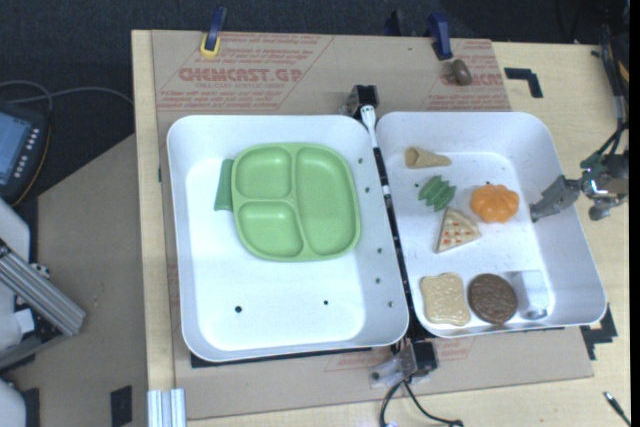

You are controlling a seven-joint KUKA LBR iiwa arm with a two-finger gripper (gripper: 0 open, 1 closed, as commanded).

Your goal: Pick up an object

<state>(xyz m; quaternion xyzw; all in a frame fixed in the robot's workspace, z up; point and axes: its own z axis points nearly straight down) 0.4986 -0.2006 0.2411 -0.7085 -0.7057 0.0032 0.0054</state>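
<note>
Gripper parked at right bin edge beside orange toy, finger spread impossible to tell.

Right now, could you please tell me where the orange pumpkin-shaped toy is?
The orange pumpkin-shaped toy lies in the right white bin, toward its right side, just right of the green leafy toy and above the triangular pizza-slice toy.

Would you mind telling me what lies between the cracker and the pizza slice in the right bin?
In the camera view, a green leafy piece lies between the cracker and the pizza slice.
</note>
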